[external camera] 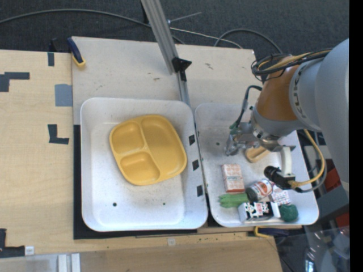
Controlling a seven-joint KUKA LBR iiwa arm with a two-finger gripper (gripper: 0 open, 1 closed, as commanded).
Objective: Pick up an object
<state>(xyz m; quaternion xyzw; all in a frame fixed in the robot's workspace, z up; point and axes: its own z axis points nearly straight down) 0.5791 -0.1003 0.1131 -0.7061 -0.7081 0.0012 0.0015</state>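
The arm's wrist hides most of the gripper point(237, 142) over the right bin point(211, 152); its state cannot be told.

Looks down at a slant from above the worktop point(34, 169), taking in both white bins point(91, 208) from moderate range.

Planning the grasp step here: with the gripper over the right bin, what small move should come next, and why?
Probably shift toward the small carton and lower onto it. The gripper sits low in the right bin, with the carton just toward the bin's near edge. The carton lies apart from the cluster of items in the near corner, so it looks the easiest to reach.
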